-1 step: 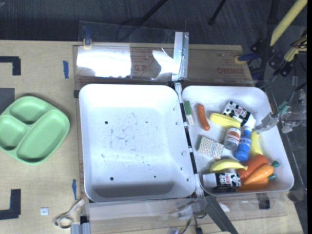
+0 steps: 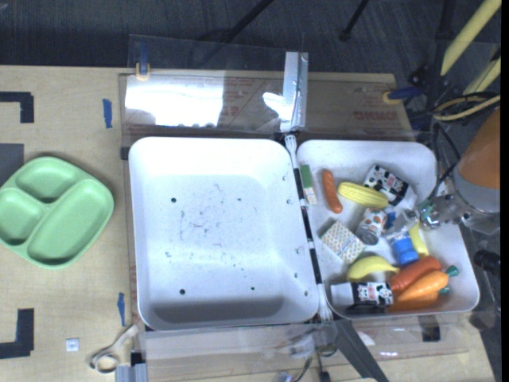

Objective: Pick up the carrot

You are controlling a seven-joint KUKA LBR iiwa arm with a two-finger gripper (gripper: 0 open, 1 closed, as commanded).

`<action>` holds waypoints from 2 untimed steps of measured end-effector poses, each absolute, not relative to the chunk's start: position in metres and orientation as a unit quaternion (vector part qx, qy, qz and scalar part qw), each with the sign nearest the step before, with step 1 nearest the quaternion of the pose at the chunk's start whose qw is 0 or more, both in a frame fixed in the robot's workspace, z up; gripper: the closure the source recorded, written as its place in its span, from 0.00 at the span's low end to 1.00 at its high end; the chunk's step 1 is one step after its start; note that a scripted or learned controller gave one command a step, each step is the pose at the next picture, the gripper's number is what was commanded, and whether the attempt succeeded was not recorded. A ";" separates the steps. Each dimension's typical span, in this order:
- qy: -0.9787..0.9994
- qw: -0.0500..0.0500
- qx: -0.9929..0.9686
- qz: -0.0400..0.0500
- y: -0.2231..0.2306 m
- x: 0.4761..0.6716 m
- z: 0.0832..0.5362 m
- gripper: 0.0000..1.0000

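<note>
Grey arm (image 2: 477,205) with orange band at the right edge, wrist low, pincer hidden

We see a pale wooden tabletop (image 2: 64,94) carrying two shallow white bins set side by side and touching along their inner edges. The left bin (image 2: 151,165) sits near the middle; the right bin (image 2: 421,159) lies toward the right side. Well apart from them, at the left, a green divided plate (image 2: 52,210) with three compartments rests flat on the wood. Behind the left bin we see a clear plastic sheet (image 2: 207,94), and short strips of blue tape (image 2: 106,112) mark the wood.
</note>
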State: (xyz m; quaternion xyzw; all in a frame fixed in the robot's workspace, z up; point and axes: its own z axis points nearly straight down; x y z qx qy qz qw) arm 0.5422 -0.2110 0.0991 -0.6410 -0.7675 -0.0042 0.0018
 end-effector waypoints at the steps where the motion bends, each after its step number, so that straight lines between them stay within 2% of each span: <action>1: -0.734 -0.003 -0.679 -0.002 -0.134 0.578 0.087 0.00; 2: -0.687 0.001 -0.727 0.000 -0.148 0.535 0.094 0.00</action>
